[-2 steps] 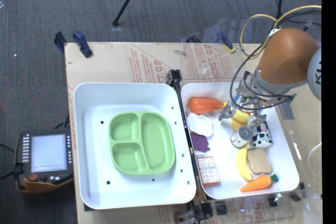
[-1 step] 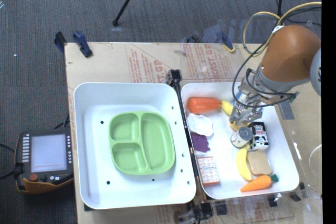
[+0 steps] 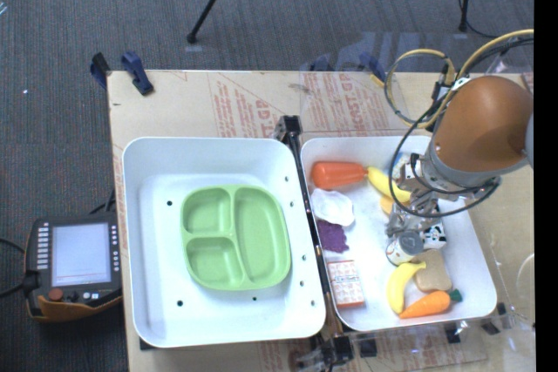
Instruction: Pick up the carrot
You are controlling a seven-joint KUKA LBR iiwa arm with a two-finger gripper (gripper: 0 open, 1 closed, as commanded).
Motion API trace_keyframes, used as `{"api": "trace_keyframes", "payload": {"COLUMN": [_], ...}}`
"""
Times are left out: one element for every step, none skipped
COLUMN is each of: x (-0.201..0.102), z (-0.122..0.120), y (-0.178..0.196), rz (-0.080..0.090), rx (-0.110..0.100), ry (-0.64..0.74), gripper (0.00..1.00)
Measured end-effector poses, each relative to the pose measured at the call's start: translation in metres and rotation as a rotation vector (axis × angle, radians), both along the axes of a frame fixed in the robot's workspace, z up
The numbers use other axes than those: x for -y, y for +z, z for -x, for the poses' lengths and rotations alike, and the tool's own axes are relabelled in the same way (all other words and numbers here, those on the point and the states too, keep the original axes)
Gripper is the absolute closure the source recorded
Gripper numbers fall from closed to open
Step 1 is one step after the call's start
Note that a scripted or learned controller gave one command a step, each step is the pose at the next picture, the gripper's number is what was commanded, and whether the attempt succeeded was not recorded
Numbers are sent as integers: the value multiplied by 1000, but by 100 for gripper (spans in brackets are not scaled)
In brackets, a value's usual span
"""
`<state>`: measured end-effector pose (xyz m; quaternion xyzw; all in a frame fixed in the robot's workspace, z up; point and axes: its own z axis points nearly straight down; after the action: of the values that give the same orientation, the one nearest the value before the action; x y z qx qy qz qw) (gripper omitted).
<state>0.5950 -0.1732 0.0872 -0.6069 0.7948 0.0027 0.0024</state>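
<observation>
Claw (image 3: 407, 233) tips indistinct above right bin (image 3: 479, 261), carrot (image 3: 426, 304) nearby.

two bins side by side on the bench.
left bin (image 3: 139, 187) holds a divided tray (image 3: 235, 237); right bin (image 3: 475, 257) holds two carrots, one (image 3: 338, 174) at its far left corner, one (image 3: 427, 304) at its near edge beside a banana (image 3: 399, 283); gripper (image 3: 406, 231) above the middle.

Glossy white plastic bins (image 3: 139, 187), matt green tray (image 3: 235, 237) (smooth), printed cardboard bench top (image 3: 218, 100)
</observation>
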Motion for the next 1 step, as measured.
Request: {"api": "trace_keyframes", "payload": {"x": [-56], "z": [78], "y": [-1], "rz": [0], "rx": [-4], "ry": [44], "gripper": [100]}}
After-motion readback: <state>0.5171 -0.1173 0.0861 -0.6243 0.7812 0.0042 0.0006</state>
